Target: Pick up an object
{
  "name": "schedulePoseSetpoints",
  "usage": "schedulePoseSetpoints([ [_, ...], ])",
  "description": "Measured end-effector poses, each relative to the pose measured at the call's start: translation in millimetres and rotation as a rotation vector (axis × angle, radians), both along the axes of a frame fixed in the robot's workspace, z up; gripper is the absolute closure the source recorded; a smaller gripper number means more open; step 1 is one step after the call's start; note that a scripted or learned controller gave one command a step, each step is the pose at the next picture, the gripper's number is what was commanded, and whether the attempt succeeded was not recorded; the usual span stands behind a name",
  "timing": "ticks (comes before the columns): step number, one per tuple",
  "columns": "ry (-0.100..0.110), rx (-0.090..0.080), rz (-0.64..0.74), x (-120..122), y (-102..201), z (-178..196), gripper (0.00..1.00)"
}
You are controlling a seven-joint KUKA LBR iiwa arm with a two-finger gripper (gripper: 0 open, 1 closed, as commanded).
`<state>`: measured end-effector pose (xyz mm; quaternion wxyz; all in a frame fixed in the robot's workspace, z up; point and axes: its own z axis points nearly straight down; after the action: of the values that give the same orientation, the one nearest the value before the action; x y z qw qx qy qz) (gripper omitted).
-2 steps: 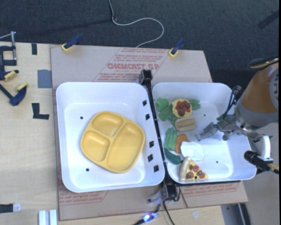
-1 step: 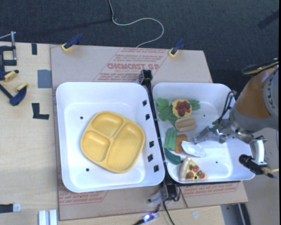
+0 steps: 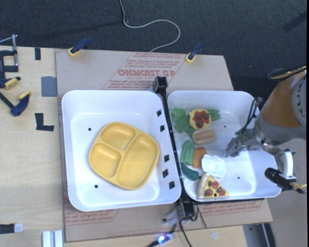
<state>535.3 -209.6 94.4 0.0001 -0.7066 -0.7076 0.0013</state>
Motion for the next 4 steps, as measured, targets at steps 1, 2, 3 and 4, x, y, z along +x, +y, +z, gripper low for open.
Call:
schedulePoseSetpoints([
  [1, -0.002, 0.002, 0.000, -1.7, 2.8, 41.6, 1.00],
  [2, -0.003, 0.001, 0.000, 2.4, 2.7, 83.7, 1.00],
  [3, -0.004, 0.001, 0.000, 3.2, 3.3, 132.3, 1.00],
  [4, 0.000, 0.004, 0.005, 18.8, 54.7, 135.1, 1.00],
])
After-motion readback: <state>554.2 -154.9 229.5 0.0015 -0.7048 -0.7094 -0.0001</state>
